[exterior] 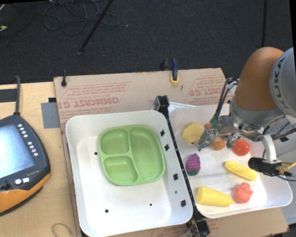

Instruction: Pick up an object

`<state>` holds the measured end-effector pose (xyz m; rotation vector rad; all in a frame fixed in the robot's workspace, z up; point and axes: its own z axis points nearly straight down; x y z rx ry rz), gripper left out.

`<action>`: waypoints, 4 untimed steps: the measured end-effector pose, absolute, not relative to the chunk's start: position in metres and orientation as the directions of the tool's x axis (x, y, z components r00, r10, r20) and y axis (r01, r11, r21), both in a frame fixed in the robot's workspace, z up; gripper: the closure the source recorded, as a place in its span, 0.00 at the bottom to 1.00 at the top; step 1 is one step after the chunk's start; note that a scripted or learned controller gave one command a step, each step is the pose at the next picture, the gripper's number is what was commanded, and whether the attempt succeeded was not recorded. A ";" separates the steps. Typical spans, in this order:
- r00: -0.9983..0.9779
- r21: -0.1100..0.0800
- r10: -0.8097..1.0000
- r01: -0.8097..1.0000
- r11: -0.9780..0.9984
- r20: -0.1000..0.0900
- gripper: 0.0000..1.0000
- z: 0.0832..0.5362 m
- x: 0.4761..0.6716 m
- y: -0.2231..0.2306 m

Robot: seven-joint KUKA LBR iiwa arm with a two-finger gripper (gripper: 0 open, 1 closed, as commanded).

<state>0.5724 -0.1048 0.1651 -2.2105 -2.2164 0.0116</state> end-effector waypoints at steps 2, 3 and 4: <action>-0.001 -0.008 1.000 1.000 0.001 0.001 0.00 0.084 0.564 -0.100; 0.004 -0.011 1.000 1.000 -0.004 0.004 1.00 0.092 0.565 -0.102; 0.001 -0.005 1.000 1.000 -0.001 0.001 1.00 0.136 0.574 -0.099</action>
